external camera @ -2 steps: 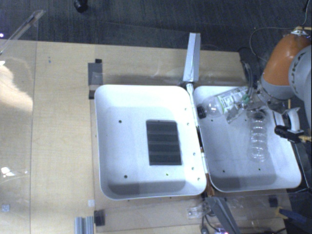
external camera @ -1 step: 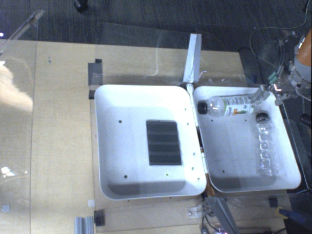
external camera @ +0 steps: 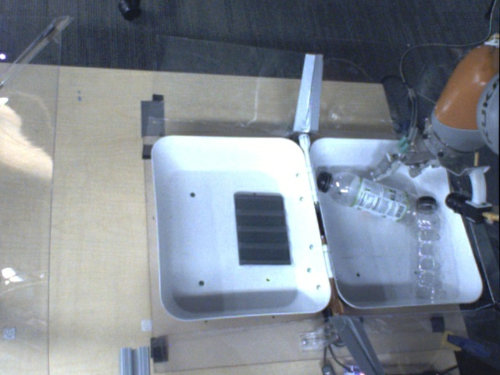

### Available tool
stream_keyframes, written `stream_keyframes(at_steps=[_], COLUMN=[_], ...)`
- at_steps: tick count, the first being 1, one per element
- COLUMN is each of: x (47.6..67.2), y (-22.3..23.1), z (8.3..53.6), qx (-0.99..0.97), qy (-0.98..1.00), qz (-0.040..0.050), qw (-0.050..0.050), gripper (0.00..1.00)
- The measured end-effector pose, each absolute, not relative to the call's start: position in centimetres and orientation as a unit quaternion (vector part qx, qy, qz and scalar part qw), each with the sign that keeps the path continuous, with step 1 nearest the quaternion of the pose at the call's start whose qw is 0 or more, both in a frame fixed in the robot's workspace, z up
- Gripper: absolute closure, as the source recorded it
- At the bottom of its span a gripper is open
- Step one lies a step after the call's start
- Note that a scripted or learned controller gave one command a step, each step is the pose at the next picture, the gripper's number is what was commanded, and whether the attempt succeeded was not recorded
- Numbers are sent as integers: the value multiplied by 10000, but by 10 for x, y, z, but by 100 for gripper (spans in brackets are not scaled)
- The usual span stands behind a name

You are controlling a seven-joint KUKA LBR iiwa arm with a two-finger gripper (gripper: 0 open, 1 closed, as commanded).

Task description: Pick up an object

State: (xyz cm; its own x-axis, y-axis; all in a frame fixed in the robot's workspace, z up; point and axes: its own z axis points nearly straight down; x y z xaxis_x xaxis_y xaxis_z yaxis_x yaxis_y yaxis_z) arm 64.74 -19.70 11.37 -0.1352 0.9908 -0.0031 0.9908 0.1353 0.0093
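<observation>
We log 2 clear plastic bottles [external camera: 367,197] [external camera: 426,244] in the right bin [external camera: 375,280]. Gripper [external camera: 406,161] hovers at its far edge; we cannot tell its state.

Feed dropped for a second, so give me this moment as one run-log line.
arm: over right bin's far right corner | bottle: lying in right bin | dark ridged pad: in left bin | pick: not done

Clear plastic bottle [external camera: 366,197], matt white bins [external camera: 180,209]
</observation>
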Motion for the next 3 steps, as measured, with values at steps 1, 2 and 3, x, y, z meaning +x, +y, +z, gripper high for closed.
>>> stream_keyframes(at_steps=[1,2,3], x=[612,599,655], y=[-175,-130,-152], z=[88,137,133], qx=[6126,5514,6192], qy=[7904,8342,7852], qz=[22,3,20], qw=[38,88,40], gripper=[0,0,0])
